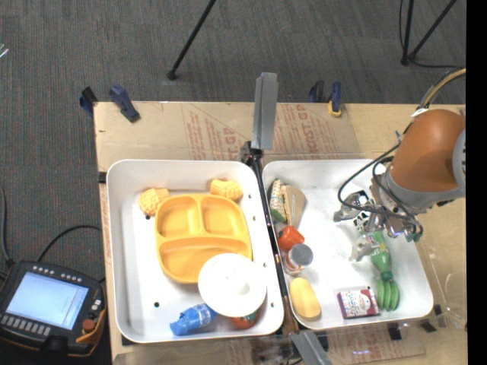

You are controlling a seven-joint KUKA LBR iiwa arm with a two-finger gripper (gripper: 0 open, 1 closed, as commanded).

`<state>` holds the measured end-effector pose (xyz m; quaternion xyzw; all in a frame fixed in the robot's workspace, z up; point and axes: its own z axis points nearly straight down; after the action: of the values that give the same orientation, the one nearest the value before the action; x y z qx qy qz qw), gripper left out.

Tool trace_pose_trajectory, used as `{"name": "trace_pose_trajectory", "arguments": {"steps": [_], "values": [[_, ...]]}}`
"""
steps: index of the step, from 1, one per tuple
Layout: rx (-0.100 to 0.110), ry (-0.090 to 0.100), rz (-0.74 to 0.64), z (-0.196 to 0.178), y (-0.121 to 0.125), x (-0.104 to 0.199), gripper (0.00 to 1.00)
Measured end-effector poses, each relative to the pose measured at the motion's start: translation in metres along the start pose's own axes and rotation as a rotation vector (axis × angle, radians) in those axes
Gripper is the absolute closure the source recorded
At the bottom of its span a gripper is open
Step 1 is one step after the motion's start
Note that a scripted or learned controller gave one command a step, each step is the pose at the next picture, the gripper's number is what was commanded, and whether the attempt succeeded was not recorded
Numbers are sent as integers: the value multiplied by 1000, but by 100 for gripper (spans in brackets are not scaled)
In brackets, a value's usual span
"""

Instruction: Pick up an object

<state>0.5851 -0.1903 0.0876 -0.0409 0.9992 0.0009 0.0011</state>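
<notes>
Gripper [370, 238] low in the right bin [327, 175], over a green toy [383, 265].

I cannot tell if the fingers are apart or together; metal parts hide them. The green toy lies just under them, near the bin's right wall, with a green bunch [389, 292] and a pink pack [358, 303] close below. In my judgement the grip may slip, because the toy is round and narrow, or the fingers may push the bunch. A can [299, 255], red toy [288, 238] and yellow piece [305, 297] lie well apart at the left.
</notes>
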Motion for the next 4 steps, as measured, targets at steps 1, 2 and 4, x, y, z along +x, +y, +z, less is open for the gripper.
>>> {"name": "trace_pose_trajectory", "arguments": {"steps": [1, 2, 4], "values": [[0, -2, -171, -1, -22, -48, 0], [0, 0, -219, -1, -18, 1, 0], [-2, 0, -274, 0, 28, -51, 0]]}}
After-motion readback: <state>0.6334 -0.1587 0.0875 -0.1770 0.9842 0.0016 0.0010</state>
